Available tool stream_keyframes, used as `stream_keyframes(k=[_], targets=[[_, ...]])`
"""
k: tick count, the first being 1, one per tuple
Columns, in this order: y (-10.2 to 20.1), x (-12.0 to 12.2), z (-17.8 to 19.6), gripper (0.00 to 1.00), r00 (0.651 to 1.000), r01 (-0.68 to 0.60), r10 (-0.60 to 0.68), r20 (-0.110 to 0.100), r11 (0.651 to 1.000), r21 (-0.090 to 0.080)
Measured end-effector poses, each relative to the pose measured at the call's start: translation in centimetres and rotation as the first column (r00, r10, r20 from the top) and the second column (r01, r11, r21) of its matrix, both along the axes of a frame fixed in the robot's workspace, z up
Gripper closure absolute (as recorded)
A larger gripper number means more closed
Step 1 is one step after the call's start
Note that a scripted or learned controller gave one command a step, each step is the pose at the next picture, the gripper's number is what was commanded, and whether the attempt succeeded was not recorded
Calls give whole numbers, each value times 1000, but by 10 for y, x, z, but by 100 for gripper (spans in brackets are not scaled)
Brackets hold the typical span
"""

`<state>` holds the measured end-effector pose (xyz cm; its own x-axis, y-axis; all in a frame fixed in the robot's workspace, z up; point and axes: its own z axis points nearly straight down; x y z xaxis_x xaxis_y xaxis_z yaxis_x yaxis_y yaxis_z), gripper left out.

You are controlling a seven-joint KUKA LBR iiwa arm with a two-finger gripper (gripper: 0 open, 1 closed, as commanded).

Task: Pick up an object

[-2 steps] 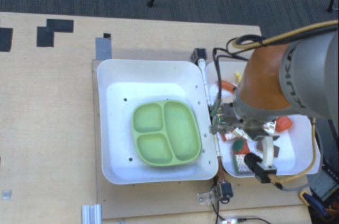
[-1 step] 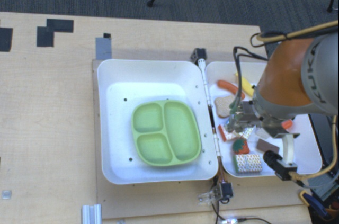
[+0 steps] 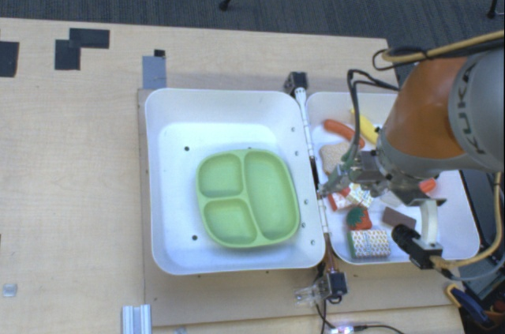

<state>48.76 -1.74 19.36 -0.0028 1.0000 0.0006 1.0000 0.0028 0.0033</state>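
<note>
Dark carpet lay beyond the bench (image 3: pixel 71 167), which bore two white bins. You had a green tray (image 3: pixel 248 198) in the left bin (image 3: pixel 158 167), and a heap of small toys in the right bin (image 3: pixel 465 234): a carrot (image 3: pixel 341 129) at twelve o'clock, a strawberry (image 3: pixel 360 217) and a speckled block (image 3: pixel 369 244) at six. Your arm (image 3: pixel 442 115) covered the bin's three o'clock side, and the gripper (image 3: pixel 353 181) hung low over the heap's middle; whether it was apart or together could not be told, since the wrist hid it. I'd judge you did best to aim for one toy standing apart, such as the block, and descend straight, well off the bin wall
</note>
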Motion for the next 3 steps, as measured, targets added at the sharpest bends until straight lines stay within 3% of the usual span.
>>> stream_keyframes(k=[1, 2, 3], targets=[[-73, -1, -46, 0, 1000, 2, -2, -3, 1000, -1], [-68, 1, -107, 0, 1000, 1, -1, 2, 1000, 0], [-68, 4, -95, 100, 1000, 1, -1, 12, 1000, -2]])
